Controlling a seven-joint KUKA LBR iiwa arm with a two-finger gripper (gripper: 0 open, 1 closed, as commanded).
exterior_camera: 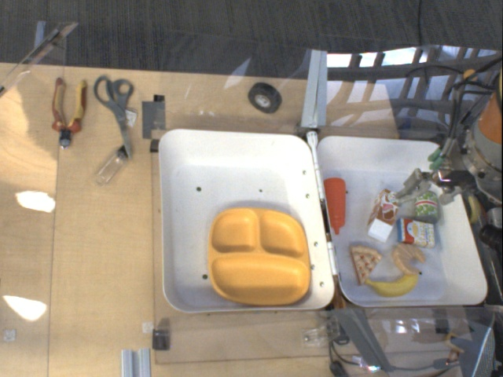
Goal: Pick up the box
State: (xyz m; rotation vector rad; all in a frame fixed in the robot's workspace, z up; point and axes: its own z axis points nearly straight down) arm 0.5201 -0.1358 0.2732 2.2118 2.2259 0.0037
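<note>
A small red and white box [384, 207] lies in the right bin [464, 289], with a white cube [380, 230] just below it. A second box, blue and red [414, 232], sits to its right, and a green and red item [427, 206] lies above that. My gripper [422, 187] reaches in from the right edge and hangs low over this cluster, just up and right of the red and white box and close above the green item. Nothing is visibly lifted.
In the right bin also lie an orange carrot [335, 203], a pizza slice [364, 262], a banana [393, 285] and a tan piece [409, 255]. A yellow divided tray [259, 254] sits in the left bin [189, 210]. Scissors [118, 108], pliers [67, 108] and a tape roll [265, 96] lie on the bench.
</note>
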